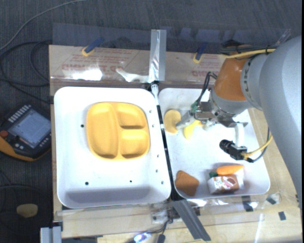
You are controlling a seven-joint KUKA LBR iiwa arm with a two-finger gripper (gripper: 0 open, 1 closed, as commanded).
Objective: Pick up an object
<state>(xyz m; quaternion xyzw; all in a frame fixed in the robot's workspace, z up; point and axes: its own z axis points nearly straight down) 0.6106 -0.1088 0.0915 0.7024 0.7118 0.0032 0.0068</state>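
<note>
Starting at the near rim of the right bin (263, 189), three things lie in a row — one brown bread-like lump (187, 182) by the centre divider, one small labelled tub (224, 184), and one orange carrot-shaped piece (229, 170) resting on the tub's top. Bare white floor opens between these and the gripper (192, 120), which sits down near the divider with a pale yellow piece (189, 130) at its tip; whether the jaws are wide or closed cannot be told. One round yellow disc (171, 119) lies just beside, touching the divider. Across it, the left bin (66, 186) holds one yellow sectioned tray (117, 130) — room on every side.
</note>
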